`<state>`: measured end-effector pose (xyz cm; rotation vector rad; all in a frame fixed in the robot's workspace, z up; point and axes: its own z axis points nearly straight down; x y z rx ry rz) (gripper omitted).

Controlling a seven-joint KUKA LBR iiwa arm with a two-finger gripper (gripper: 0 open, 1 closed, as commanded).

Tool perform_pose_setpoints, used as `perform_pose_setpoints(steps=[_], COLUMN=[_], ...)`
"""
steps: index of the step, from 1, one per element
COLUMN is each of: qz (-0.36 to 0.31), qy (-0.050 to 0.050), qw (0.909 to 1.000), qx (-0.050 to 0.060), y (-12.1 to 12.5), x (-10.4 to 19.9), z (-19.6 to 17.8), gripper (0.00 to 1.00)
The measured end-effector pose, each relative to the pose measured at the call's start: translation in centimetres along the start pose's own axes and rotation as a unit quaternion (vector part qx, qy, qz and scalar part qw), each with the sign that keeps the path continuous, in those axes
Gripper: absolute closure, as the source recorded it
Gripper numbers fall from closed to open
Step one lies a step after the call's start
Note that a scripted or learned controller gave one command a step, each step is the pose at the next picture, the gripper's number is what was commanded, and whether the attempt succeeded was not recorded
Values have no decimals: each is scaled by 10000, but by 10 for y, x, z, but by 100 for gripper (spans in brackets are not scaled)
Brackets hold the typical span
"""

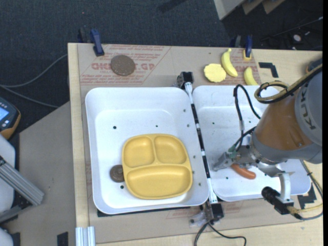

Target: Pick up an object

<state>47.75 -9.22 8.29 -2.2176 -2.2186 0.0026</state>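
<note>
While the grey arm [287, 132] with its orange band reaches in from the right over the right bin [215, 117], its pincer [231, 161] sits low above that bin's floor, near the front left part. Whether the pincer is clenched or released cannot be told, since the wrist and cables cover much of it. An orange sausage-shaped object [244, 172] lies on the floor of the right bin just beside the pincer, on its right and a little nearer the front rim; contact between the two cannot be judged, and nothing is seen between the pincer's tips. The left bin [102, 111] holds a yellow divided plate [155, 165] with three compartments, resting toward the front, and a small brown round disc [117, 173] lies touching or just beside the plate's left edge. Behind the bins, on the counter [77, 137], a second brown disc [122, 64] rests on the printed cardboard at the left, while a yellow wavy-edged piece [214, 73] and two yellow bananas [229, 63] lie near the back right corner.
</note>
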Motion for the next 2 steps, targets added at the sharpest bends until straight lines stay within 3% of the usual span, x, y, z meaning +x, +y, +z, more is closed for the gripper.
perform_pose_setpoints(steps=[1, 2], qz=[11, -51], qy=[-20, 0], qw=[10000, 10000], qx=[-36, -77], y=[2, 21], x=[-2, 74], z=[-12, -107], gripper=[100, 100])
